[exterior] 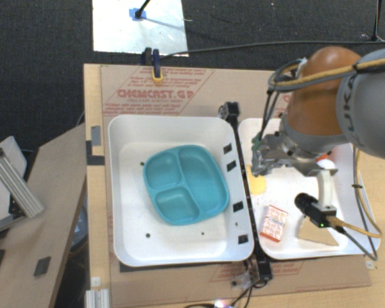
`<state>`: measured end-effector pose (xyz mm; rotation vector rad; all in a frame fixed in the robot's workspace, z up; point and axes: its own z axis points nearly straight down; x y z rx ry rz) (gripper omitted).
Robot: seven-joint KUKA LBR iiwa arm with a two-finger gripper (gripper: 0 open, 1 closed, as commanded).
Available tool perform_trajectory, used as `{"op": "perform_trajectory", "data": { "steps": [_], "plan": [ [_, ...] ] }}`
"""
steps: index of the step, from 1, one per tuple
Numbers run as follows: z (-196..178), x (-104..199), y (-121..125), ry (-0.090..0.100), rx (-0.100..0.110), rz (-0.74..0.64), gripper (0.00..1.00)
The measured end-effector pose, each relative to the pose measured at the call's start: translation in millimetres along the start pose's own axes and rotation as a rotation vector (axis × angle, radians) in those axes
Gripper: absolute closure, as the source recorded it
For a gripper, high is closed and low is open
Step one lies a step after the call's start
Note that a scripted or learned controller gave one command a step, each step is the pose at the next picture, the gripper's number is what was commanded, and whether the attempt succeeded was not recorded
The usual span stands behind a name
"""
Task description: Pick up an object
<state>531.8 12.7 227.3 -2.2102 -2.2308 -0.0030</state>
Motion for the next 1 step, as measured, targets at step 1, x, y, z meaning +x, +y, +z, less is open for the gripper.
{"op": "perform_trajectory", "data": {
  "steps": [1],
  "plan": [
    [-9.0,55.6,-5.8,0.001,-0.001,-0.002,1.00]
  ]
}}
